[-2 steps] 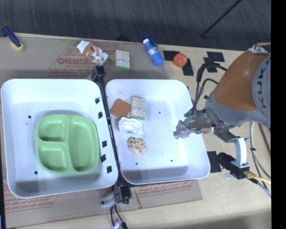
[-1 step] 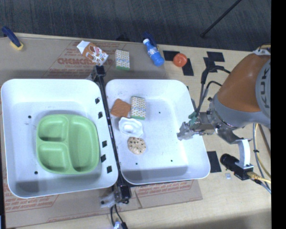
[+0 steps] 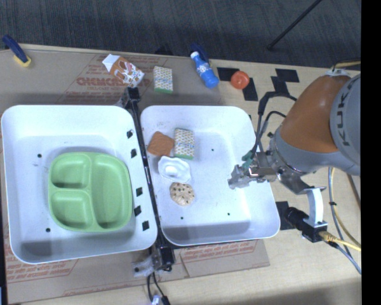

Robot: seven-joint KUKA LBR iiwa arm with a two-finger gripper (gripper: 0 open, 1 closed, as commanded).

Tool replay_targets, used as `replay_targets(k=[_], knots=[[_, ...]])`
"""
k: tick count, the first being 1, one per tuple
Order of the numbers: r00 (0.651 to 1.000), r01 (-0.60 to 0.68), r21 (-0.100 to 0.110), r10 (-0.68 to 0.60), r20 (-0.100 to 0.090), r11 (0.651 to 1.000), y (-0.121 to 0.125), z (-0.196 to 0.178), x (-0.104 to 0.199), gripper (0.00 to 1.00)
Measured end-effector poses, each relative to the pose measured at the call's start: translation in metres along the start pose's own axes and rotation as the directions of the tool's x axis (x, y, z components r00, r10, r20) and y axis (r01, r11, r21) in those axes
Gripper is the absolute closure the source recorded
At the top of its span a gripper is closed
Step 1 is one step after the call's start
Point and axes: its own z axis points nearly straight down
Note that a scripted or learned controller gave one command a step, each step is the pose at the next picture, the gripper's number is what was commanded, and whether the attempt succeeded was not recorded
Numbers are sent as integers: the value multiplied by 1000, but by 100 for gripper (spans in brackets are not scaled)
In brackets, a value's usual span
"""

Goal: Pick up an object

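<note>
Claw (image 3: 240, 178) blurred (over right bin (image 3: 206, 230)).

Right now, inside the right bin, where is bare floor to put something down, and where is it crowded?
The right bin has bare floor between the cookie and the gripper, and along its near wall. Its left side is crowded: brown piece, green-patterned packet and white cup lie close together. In the left bin, the green tray leaves a bare strip behind it.

Cardboard-covered tabletop (image 3: 82, 81) beneath and behind the tool (image 3: 238, 180), with dark grey carpeted floor (image 3: 146, 11) beyond its far edge.
</note>
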Motion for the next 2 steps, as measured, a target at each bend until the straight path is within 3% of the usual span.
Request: replay_targets(k=[2], knots=[[1000,1,1,-1,-1,1000,0,3,16,100]])
